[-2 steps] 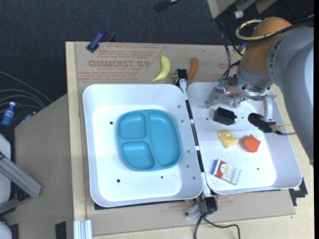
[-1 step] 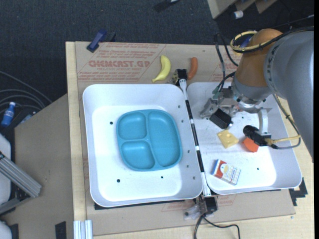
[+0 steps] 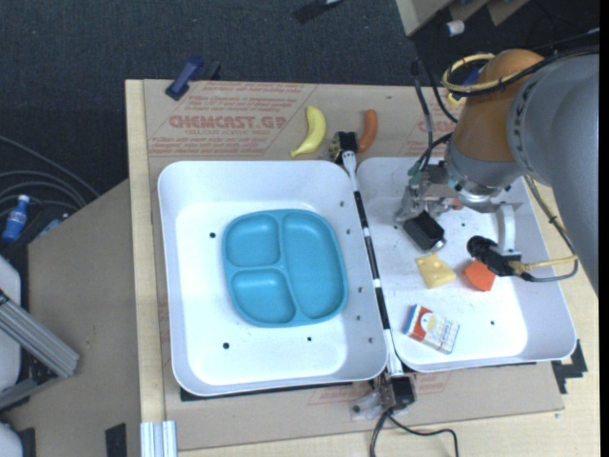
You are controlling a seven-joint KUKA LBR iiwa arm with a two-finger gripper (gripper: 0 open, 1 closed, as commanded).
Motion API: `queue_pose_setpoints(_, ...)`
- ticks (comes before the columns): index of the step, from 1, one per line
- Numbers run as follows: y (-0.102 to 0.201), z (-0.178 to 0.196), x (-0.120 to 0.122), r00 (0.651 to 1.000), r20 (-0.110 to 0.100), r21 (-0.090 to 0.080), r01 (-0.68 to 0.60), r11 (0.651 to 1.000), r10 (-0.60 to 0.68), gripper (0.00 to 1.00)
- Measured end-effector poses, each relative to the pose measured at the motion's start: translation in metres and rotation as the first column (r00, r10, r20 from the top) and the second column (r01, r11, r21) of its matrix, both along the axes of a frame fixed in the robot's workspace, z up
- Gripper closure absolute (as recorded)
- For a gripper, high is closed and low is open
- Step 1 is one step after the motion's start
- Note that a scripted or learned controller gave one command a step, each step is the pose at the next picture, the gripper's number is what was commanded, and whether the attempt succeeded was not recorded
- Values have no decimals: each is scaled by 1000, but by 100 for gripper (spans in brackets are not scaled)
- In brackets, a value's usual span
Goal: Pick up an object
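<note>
The small box (image 3: 433, 328) lies flat below the yellow cheese wedge (image 3: 437, 271), long axis slanting down-right. The hand (image 3: 422, 219) hangs above-left of the wedge; I cannot tell its state.

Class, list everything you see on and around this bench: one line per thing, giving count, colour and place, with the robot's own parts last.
Bins: two, white, side by side on the bench.
Divided plate: one, blue, middle of left bin.
Cheese wedge: one, yellow, right bin.
Block: one, orange, right bin, beside the cheese.
Small box: one, white with red and blue, front of right bin.
Banana: one, yellow, on the bench behind the bins.
Carrot-like piece: one, orange, beside the banana.
Arm: one, grey with orange band, over right bin.
Gripper: one, dark, low in right bin.
</note>
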State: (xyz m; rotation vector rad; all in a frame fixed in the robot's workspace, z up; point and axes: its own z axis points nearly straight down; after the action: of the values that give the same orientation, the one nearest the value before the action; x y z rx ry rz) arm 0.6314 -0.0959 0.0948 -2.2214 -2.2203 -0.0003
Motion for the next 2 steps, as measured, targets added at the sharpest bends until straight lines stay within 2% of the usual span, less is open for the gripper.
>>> queue_pose_setpoints(1, 28, 101, 10, 1000, 3, -1, -2, 1000, 2, 100)
queue_pose_setpoints(2, 28, 99, 9, 1000, 1, -1, -1, 1000, 1, 0)
